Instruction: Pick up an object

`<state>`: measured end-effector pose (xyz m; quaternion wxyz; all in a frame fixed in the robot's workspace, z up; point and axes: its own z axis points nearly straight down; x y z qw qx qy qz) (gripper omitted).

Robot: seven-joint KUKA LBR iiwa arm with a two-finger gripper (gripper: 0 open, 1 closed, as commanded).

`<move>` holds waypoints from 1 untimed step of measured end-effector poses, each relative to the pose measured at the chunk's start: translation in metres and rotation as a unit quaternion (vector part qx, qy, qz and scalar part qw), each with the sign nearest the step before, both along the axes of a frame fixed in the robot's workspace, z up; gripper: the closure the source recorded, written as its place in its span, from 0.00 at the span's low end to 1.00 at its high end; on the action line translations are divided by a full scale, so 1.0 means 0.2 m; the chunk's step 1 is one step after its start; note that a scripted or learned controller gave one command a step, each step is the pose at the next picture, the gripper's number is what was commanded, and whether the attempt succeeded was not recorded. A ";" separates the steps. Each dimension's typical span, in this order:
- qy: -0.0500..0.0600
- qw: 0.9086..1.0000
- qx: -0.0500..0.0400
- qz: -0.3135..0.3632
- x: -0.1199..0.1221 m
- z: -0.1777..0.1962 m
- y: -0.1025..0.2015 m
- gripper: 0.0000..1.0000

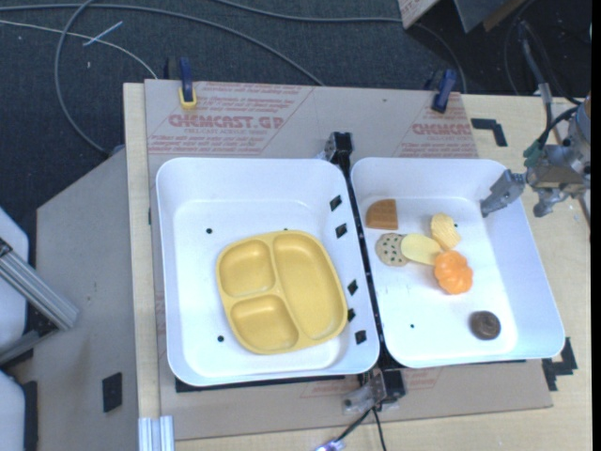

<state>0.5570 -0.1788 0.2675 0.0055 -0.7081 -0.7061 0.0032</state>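
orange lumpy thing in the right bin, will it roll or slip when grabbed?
The orange piece looks rounded and lobed, so it may roll if nudged. Its smooth, plastic-looking surface could slip between fingers. It touches the pale yellow piece, which would probably shift too.

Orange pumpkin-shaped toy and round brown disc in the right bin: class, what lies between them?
In the camera view, the stretch between the orange pumpkin-shaped toy and the round brown disc is bare white floor of the right bin.

Gripper [526,198] at right edge, jaws spread, empty

Bench [141,252] – two white bins [178,252] side by side.
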 end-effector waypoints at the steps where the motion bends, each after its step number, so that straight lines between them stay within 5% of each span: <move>1: -0.006 1.000 -0.001 0.002 0.01 0.03 0.00 0.00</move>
